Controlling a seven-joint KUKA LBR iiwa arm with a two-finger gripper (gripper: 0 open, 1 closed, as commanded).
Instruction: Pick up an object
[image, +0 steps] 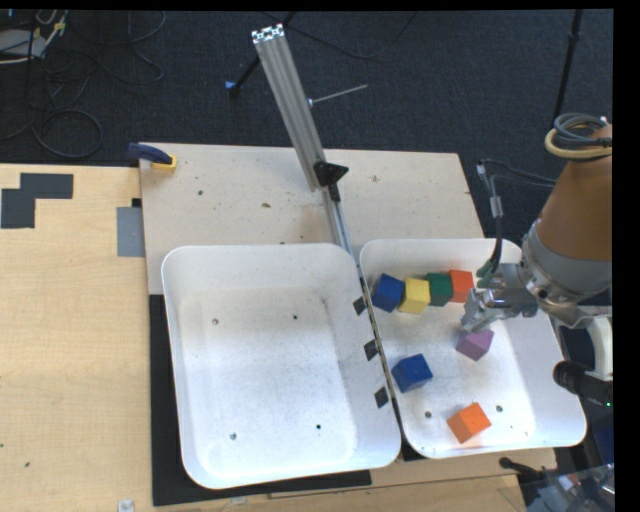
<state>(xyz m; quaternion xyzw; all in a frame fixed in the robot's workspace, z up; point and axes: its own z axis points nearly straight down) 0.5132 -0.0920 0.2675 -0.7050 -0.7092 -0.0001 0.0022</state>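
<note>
The grey arm with its orange band (585, 205) comes in from the right and is cut off by the frame edge, so only its lower section and wrist show. The wrist body covers part of the right-hand shallow white plastic bin's (530, 425) far right corner, and the rim there cannot be followed. The small metal two-finger gripper (480, 315) is a blurred grey cluster at this slant; whether it is spread or closed cannot be told, and no object can be made out clamped in it.

Directly at the gripper's tip sits a small purple block (474, 343), tilted, its upper edge meeting or overlapping the grey metal (contact or mere overlap in the line of sight cannot be settled). It lies on the bin floor near the right-hand bin's middle.

Along that bin's far side runs a row of cubes touching one another: a blue cube (388, 292), a yellow cube (415, 295), a green cube (439, 287) and an orange-red cube (461, 285), the last partly hidden behind the gripper. A second blue cube (411, 372) lies near the divider, and an orange cube (468, 421) near the front rim.

The left-hand shallow white plastic bin (200, 270) stands just beside it, and a slanted aluminium rail (295, 105) rises behind both.
</note>
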